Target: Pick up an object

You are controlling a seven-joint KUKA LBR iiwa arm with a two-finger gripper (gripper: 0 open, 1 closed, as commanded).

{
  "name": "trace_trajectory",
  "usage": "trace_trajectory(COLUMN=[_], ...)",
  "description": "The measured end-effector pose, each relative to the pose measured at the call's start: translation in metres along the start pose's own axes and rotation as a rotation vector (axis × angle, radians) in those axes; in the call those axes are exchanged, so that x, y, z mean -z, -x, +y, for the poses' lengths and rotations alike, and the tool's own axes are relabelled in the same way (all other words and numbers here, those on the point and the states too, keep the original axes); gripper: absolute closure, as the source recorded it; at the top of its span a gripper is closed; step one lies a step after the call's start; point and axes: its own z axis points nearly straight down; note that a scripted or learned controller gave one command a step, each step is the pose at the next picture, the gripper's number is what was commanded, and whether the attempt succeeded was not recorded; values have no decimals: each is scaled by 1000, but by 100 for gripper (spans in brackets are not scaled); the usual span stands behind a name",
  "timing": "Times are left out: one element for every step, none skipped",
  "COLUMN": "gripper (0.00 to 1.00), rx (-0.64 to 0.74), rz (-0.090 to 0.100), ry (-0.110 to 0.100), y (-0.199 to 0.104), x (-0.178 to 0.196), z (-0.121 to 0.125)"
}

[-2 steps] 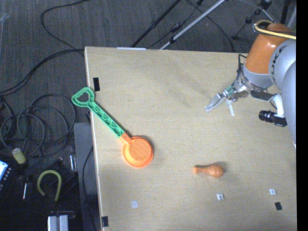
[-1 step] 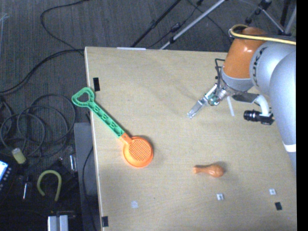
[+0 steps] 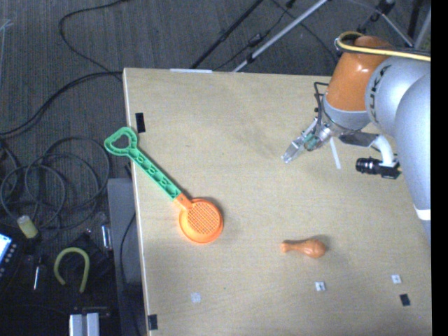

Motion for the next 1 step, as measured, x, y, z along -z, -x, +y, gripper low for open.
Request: trace_trajectory(gripper=[100], rx=[96], rz=[-2], ry=[-2], y=[-9], x=[123], z=[-14])
